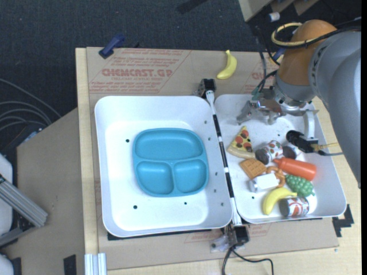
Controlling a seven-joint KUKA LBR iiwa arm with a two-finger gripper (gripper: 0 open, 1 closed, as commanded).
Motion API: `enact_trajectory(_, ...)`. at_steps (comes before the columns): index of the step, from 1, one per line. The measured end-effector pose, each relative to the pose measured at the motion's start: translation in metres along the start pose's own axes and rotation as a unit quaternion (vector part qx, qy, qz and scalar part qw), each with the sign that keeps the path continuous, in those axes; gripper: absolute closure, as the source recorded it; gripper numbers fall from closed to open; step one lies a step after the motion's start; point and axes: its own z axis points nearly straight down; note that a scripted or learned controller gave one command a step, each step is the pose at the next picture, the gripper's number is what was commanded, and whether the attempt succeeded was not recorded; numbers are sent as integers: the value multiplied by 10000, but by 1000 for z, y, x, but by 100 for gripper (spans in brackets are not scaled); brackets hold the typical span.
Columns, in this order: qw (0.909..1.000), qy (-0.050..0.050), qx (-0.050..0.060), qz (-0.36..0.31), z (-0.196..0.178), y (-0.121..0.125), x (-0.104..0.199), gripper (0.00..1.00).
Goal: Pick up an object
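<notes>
Poised at the right bin's (335, 193) far end, the end effector (261, 109) hangs with fingers apart, gripping nothing. Nearest lie a toy banana (276, 198) and green piece (300, 185), then a carrot (295, 167), then a pizza slice (241, 142) — clustered low, ready for picking.

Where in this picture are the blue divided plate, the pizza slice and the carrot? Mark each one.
blue divided plate (170, 160), camera view, ridge where its compartments meet.
pizza slice (241, 142), camera view, middle of the topping.
carrot (296, 167), camera view, middle of the orange body.
</notes>
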Motion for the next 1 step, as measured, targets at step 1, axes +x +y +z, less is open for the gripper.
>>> enact_trajectory(1, 10000, -4, -12, -1, -11, 1, 0, 100)
